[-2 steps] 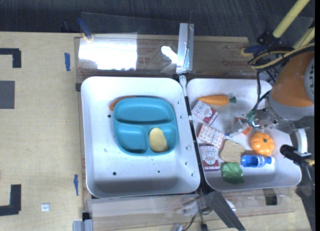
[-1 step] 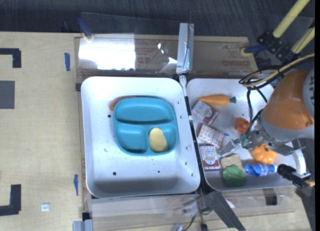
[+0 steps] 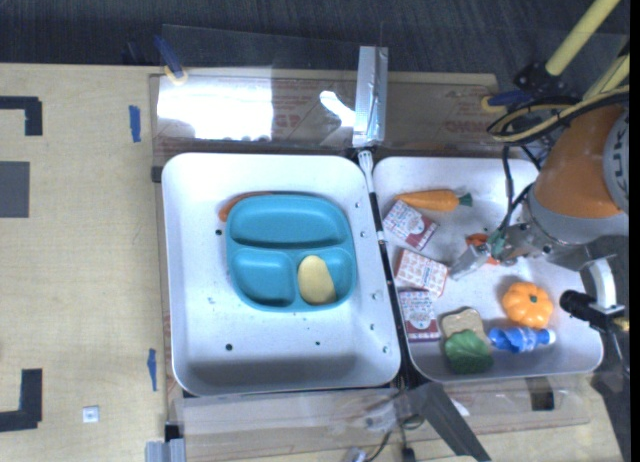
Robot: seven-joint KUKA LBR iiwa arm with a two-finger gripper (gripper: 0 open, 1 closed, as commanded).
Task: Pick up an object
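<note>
Small orange plastic pumpkin [image 3: 527,303] near right bin's [image 3: 585,355] front edge: probably light, rigid, slippery; best pinched across ribs. Gripper [image 3: 478,255] jaws' state unclear.

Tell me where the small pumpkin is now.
The pumpkin lies in the right bin, near its right wall, just above the blue bottle.

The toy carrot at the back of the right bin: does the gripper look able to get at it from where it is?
Probably yes. The carrot lies alone near the right bin's back wall, nothing on top of it, and the gripper is just in front of it.
</note>
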